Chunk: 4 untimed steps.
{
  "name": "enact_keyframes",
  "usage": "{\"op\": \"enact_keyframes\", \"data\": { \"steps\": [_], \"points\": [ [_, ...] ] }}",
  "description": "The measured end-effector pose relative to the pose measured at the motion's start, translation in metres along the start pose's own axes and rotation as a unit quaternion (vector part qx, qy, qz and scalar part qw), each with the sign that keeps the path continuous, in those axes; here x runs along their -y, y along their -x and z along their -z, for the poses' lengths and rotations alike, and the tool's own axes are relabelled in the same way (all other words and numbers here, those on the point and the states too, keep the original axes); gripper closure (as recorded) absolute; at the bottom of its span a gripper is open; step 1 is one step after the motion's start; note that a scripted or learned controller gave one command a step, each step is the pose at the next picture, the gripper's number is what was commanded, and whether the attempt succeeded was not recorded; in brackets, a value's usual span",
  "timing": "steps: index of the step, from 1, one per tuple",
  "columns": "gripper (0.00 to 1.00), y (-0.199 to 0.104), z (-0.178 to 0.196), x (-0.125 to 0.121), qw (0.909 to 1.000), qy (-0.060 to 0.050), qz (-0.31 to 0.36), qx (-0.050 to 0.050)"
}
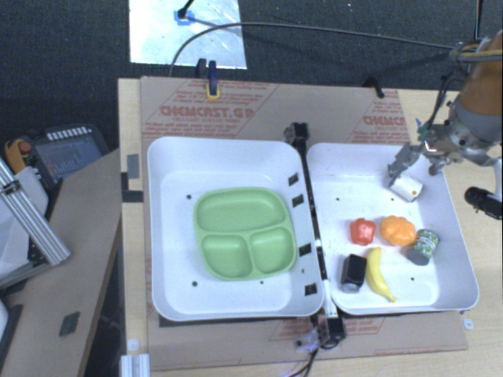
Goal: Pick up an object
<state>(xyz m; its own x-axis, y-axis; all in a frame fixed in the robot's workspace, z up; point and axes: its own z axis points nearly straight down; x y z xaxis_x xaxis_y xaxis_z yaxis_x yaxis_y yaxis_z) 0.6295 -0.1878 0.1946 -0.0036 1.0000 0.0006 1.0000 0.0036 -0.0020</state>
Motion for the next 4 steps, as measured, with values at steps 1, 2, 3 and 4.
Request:
{"op": "enact_keyframes", "data": {
  "steps": [1, 2, 3, 4],
  "points": [
    [0.0, -0.003, -0.061, -0.005, 1.0, 0.0, 0.001, 0.0],
    [0.0, -0.001, -0.073, -0.011, 0.9999, 0.012, 0.001, 0.004],
    [1.0, 0.0, -0.064, -0.011, 0.9999, 0.012, 0.002, 0.005],
    [1.0, -0.002, -0.017, -0.006, 1.0, 0.004, 0.001, 0.001]
  ]
}}
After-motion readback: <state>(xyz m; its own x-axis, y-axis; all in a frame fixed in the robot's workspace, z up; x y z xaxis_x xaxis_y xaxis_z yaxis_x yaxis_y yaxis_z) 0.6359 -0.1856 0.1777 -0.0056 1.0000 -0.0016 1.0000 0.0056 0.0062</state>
